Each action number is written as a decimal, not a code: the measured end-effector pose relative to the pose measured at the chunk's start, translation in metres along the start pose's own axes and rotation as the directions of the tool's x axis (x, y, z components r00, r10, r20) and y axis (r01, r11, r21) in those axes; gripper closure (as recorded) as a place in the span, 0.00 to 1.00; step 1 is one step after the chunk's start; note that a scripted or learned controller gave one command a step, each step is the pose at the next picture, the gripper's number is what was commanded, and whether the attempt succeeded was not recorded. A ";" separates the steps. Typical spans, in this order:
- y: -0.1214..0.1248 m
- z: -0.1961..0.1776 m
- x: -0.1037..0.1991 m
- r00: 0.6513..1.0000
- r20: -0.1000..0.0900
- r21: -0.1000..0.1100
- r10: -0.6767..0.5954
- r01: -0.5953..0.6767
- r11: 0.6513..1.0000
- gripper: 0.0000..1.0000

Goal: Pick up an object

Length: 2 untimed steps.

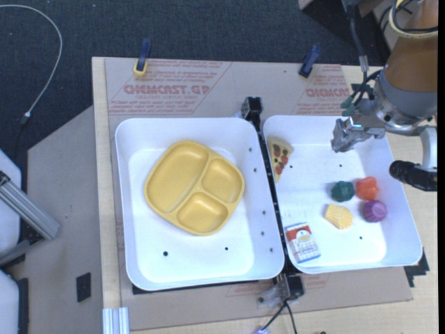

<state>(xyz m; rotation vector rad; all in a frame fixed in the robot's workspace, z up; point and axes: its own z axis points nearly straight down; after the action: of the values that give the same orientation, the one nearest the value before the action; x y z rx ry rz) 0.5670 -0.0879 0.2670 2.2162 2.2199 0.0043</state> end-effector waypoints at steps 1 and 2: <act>0.001 0.009 0.042 1.000 -0.003 0.008 -0.002 0.002 1.000 1.00; -0.003 0.018 0.088 1.000 -0.002 0.008 -0.002 0.002 1.000 1.00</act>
<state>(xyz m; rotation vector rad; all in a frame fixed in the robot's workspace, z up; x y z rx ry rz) 0.5636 0.0005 0.2489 2.2197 2.2270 -0.0021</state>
